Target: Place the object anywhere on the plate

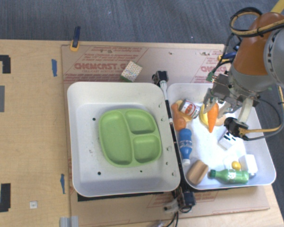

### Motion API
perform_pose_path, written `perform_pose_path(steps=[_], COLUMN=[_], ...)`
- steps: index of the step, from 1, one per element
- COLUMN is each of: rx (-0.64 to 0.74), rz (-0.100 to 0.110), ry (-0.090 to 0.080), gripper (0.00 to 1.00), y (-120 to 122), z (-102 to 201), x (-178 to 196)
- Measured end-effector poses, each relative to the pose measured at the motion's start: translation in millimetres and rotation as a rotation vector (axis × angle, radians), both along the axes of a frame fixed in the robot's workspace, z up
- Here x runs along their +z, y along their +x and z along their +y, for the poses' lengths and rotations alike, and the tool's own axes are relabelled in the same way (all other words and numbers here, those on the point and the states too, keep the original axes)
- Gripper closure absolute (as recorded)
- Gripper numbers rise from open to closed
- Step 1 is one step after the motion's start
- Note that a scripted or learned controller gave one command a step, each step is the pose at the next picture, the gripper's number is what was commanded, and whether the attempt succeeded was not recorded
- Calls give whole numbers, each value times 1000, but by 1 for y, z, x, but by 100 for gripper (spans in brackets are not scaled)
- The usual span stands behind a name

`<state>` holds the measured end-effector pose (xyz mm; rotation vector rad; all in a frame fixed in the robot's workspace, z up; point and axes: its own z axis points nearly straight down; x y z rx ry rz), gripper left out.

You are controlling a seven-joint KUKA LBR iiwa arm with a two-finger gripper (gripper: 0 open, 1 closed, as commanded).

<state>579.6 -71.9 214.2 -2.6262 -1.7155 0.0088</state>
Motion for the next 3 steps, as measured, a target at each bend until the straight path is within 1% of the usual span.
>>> perform_pose_path(steps=[1, 2, 3], rx=[-170, -149, -149], rz=[-6, 4, 3], ry=[-1, 1, 0], gripper=[100, 100, 0], y=[-2, -35, -35], z=[67, 144, 143], x=[11, -8, -8])
